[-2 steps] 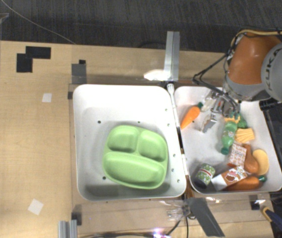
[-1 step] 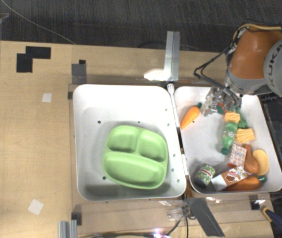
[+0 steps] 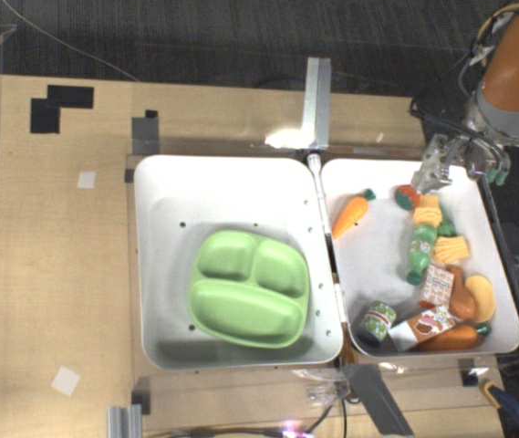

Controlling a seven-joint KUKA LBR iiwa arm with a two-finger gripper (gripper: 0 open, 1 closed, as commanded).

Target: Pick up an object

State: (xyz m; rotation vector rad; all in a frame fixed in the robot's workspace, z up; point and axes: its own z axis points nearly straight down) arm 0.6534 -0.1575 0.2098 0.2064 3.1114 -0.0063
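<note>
Two white bins (image 3: 232, 176) on a wooden bench (image 3: 49, 272) — dark floor (image 3: 195, 16) behind.

Bright, even overhead light washed the two shallow white plastic bins (image 3: 241, 176), with a blown-out glare patch on the pale wooden counter (image 3: 288, 138) at their far edge. The green sectioned plastic tray (image 3: 250, 287) cast a soft shadow leftward. Detail was slightly soft and grainy throughout.
</note>
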